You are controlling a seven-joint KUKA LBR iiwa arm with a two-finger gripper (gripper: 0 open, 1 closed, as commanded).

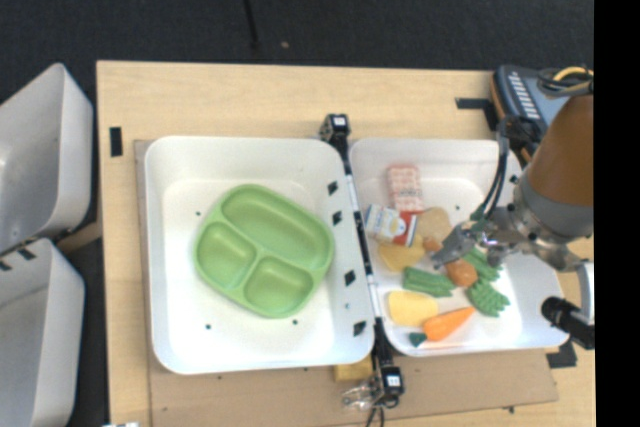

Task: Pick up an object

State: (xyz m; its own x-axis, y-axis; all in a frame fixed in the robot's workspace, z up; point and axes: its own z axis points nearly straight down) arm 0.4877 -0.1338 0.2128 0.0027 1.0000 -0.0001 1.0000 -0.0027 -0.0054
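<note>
The tool point(462, 250) hangs low over the crowded right bin point(470, 155); whether it grips anything cannot be told. Tightly packed toys could make it slip.

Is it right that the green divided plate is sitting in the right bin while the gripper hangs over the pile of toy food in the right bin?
Not quite. The camera view shows the green divided plate lying in the left bin, not the right one. The rest holds: the gripper hangs over the pile of toy food in the right bin.
</note>
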